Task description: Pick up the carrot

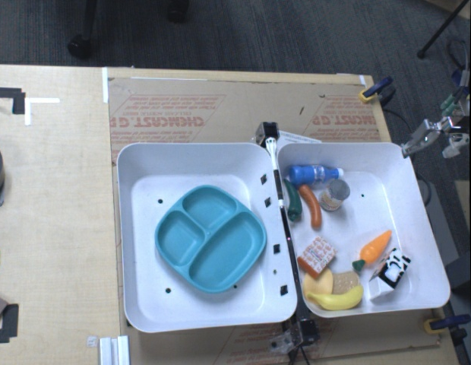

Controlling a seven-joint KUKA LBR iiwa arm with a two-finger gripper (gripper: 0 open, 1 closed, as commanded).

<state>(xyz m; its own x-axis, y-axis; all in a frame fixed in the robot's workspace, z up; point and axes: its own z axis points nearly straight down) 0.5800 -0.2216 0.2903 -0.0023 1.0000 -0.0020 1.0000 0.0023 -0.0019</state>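
A: Tool (450,128)? It sat at the far right, beyond the right bin's upper corner, off the tabletop (53,204). Too small and cluttered there, so I couldn't tell its state.

B: Carrot?

A: The carrot (374,246) lay in the right bin (418,204), lower right part, a smooth orange cone, tilted, green stub at its lower-left end. Just beside a black-and-white carton (392,269).

B: Rest of that bin?

A: A blue bottle (313,175) lying near the top, a round grey can (336,194), a green pepper-like piece (293,201) along the left wall, a glossy sausage (314,207), a checkered wafer-like block (317,255), and a yellow banana (336,299) curved along the bottom edge.

B: Left bin?

A: The left bin (137,204) was shallow white plastic and held a teal plate (210,238) with three compartments and rounded corners, sitting at a slant. Both bins rested on brown cardboard (220,112).
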